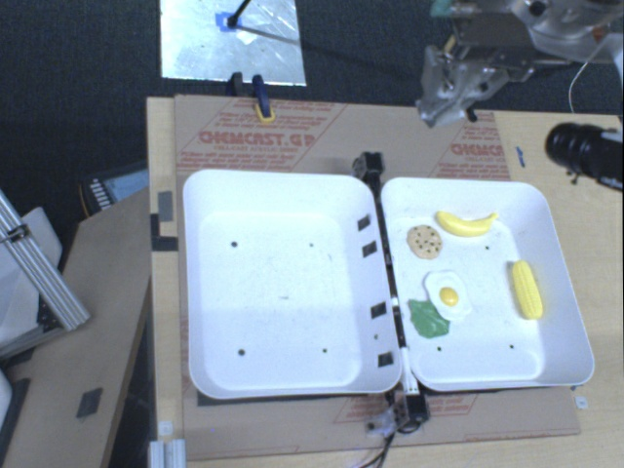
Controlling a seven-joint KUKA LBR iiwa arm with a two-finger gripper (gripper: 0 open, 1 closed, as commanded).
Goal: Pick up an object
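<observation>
Two white bins on a cardboard-lined bench, toy food gathered in the right bin.
The gripper, its opening impossible to judge, is held beyond the far rim; the banana lies nearest, crosswise.

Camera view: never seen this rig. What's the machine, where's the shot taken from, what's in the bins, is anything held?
One fixed camera looks down at a slant on a bench. The grey machinery at the top right is a robot arm reaching in from that side; its gripper hangs above the bench behind the bins, away from every item. Whether it is open or shut is not clear here, and nothing shows in it.

Two shallow white bins sit side by side. The left bin shows bare floor. The right bin holds toy foods: a banana, a cookie, a fried egg, a green leafy piece touching the egg's lower left edge, and a corn cob near the right wall.

The job is to pick one up; none is lifted yet.
</observation>
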